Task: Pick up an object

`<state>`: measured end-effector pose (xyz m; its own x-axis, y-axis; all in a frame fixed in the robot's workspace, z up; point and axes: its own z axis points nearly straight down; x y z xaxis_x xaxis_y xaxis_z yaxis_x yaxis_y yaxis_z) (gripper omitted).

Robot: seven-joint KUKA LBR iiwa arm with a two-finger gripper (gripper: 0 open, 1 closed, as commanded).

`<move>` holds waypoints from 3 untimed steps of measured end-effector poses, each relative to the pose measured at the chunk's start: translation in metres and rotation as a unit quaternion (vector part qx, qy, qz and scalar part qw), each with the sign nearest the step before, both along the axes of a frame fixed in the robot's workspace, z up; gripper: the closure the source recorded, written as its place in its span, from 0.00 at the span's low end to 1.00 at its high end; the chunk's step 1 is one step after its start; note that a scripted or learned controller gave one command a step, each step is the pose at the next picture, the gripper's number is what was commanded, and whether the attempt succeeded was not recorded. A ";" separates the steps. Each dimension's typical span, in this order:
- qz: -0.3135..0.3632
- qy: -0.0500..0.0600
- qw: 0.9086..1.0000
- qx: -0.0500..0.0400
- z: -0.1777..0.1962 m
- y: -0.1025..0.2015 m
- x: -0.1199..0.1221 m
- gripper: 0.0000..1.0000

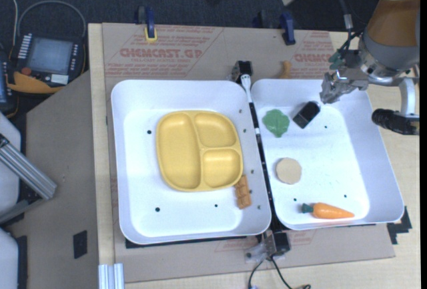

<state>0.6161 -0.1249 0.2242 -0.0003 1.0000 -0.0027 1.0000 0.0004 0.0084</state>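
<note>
1. we judge this the approach step: our gripper point(331, 91) hangs over the far edge of the right bin point(380, 167), nothing between its fingers.
2. we cannot tell whether the jaws stand open or closed.
3. the nearest thing is a black block point(306, 114), small, dark, lying tilted just beside the gripper and next to a green piece point(275, 122).
4. next we would need to come down over the block and close on it.

A yellow divided plate point(199, 149) sits in a white bin point(133, 167). Nearby: green broccoli point(275, 122), an orange carrot point(331, 211), a black block point(306, 114).
</note>
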 end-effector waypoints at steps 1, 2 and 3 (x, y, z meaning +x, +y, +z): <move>0.000 0.000 1.000 0.000 0.046 0.000 0.008 1.00; 0.002 0.006 1.000 0.002 0.036 0.059 -0.015 1.00; 0.002 0.007 1.000 0.003 0.021 0.107 -0.041 1.00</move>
